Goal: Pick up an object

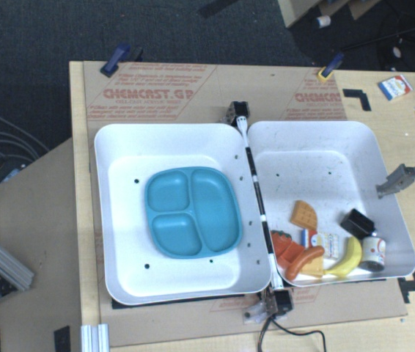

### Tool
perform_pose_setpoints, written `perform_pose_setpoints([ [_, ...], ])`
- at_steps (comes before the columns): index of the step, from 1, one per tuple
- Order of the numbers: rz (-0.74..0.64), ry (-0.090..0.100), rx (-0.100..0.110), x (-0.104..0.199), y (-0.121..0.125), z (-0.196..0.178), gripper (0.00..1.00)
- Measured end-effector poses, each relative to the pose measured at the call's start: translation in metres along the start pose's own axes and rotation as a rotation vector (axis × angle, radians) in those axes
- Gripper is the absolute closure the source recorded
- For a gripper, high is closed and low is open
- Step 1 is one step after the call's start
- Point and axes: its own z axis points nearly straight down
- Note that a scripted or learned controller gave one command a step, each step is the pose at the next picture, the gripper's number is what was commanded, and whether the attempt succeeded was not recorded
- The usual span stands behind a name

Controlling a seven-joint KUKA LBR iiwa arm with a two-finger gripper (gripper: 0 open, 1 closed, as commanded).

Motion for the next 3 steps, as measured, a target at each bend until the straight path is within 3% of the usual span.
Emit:
perform_pose_setpoints([
  [1,-0.001,0.0,0.001,0.055,0.041,0.135,0.0],
  [2,-0.001,0.0,0.0,0.083,0.11,0.191,0.0],
  [3,-0.002,0.0,-0.001,0.12,0.181,0.19,0.0],
])
